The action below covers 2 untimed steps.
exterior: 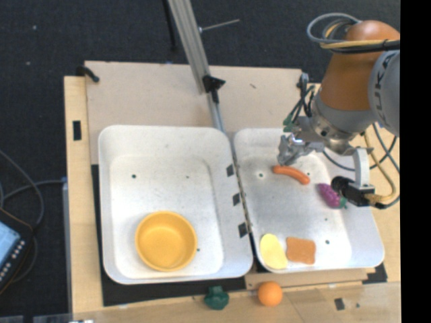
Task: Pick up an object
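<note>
Orange and slender, the little carrot-like toy (291, 174) lies flat on the floor of the right bin (303, 210), up toward its far side, and it looks to be the piece the arm is going for. By its smooth sheen I take it for light moulded plastic: stiff enough to keep its shape under a pinch, light enough to lift with no effort, but slick and rounded, so it may roll or squirt out if taken off-centre. The sensible hold, to my eye, is across its narrow width near the middle of its length, with the fingers set square to its long axis; a pinch at either tapered end would likely slip.

The gripper (291, 151) hangs just above and beside the toy's left end, close to it, perhaps touching, though from where I stand the angle is too slanted to be sure. Its fingers point down into the bin, but I cannot tell how wide they stand, and I see nothing between them.

Elsewhere in the same bin sit a purple toy (328, 194) near the right wall, and a pale yellow piece (272, 249) just beside an orange block (301, 250) at the near edge. A yellow bowl (166, 240) sits in the left bin (161, 147).
</note>
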Tool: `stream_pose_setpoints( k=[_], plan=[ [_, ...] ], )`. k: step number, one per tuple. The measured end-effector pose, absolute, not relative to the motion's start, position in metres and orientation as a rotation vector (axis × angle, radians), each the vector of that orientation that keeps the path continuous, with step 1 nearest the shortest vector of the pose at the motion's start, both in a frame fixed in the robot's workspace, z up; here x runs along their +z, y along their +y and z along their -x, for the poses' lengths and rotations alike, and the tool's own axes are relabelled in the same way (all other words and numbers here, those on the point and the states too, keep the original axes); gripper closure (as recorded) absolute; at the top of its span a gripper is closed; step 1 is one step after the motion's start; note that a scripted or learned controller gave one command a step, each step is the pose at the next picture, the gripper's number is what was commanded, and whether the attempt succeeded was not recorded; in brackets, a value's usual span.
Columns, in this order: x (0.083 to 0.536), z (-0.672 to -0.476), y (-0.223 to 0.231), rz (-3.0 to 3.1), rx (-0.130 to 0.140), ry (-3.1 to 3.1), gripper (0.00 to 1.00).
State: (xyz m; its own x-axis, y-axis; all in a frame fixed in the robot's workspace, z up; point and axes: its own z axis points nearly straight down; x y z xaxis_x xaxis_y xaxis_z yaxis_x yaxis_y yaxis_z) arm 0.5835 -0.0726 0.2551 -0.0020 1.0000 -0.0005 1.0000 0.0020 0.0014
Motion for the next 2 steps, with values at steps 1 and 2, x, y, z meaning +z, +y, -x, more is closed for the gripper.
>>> stream_pose_setpoints(
  k=[1,2],
  plan=[
    [0.254,-0.583,-0.033,-2.218,0.001,2.223,1.00],
    [0.243,-0.590,0.020,-2.220,-0.001,2.224,1.00]
  ],
)
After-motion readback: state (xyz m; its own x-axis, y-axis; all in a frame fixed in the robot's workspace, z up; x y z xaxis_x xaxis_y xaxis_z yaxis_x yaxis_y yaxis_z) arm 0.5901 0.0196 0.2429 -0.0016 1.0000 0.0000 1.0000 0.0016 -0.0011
